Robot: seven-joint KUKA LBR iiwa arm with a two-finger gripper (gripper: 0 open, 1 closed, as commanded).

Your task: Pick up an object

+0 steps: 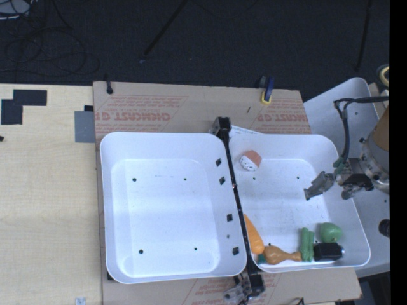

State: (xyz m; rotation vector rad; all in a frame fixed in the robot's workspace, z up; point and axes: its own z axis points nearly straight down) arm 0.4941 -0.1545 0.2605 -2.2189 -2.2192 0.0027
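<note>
So the right bin [299,151] is where everything sits. The gripper [331,183] hangs over that bin's right side, near its right wall, and honestly the view is too small and blurry there to say whether the jaws are spread or pressed together; can't tell. Nothing visible is caught between them.

Objects, all placed relative to that right bin: a small peach-and-white cylinder thing [250,161] lies up near its top-left corner, well apart from the rest. Along the bin's left wall, lower down, there's an orange carrot [254,234] lying at a slant. Just beside the carrot's lower end, along the bin's bottom edge, sits a yellowish-orange pear-shaped piece [280,255]. To the right of that, still at the bottom edge, a green ridged piece [307,243] stands next to a rounder green object [330,232], with a black block [327,252] touching or just under it.

The left bin [165,145] butts up against the right bin's left wall, both on the cardboard-covered worktop [159,110].
</note>
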